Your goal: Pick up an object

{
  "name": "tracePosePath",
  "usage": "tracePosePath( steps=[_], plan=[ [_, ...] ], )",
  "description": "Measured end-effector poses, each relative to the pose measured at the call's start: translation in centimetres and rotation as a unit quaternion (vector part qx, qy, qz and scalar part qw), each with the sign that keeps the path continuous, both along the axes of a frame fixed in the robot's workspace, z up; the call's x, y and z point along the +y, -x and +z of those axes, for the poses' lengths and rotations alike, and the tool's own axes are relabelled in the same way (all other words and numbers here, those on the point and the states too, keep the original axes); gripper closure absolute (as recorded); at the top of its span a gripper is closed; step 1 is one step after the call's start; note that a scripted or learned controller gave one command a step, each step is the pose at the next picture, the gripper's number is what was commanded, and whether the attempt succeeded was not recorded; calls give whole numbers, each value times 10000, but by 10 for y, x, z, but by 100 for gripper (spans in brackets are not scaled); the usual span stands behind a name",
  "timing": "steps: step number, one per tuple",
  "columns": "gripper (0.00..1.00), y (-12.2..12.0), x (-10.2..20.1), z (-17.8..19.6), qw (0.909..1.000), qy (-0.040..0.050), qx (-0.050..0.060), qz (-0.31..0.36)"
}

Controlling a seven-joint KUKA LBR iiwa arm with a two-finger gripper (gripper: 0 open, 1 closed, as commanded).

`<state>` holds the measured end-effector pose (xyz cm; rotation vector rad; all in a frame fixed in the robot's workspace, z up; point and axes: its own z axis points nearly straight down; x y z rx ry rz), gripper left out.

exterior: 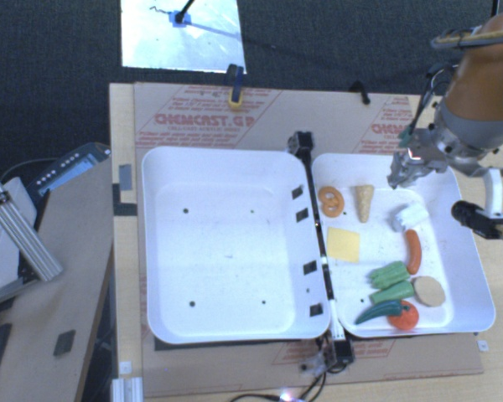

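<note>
My gripper (399,176) hangs over the back of the right bin (465,249), at the end of the grey arm with the orange band (484,61). Just below and right of it lies a small white object (409,217). To its left sit a pale cone (365,201) and an orange pretzel (330,199). Nearer the front lie a yellow cheese slice (344,244), a red sausage (413,250), two green pieces (390,281), a tan round bun (429,291), a dark green pepper (375,312) and a red tomato (407,317). I see nothing held in the gripper.
The left bin (226,241) stands beside the right one, split from it by a black divider with clips (314,224). A cardboard sheet (260,111) lies under both bins. A black part on a bracket (478,216) juts out at the right bin's edge.
</note>
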<state>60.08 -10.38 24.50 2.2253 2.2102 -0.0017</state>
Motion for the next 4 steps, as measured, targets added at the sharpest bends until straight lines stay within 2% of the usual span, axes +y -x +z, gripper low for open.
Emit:
tracePosePath(
  steps=[1,2,3,4],
  plan=[
    [100,-21,61,157,9999,-22,-96,91],
    [100,-70,85,157,10000,-23,-16,70],
    [100,-66,40,32,10000,-19,61,22],
    [100,-1,57,-67,10000,-32,79,35]
  ],
)
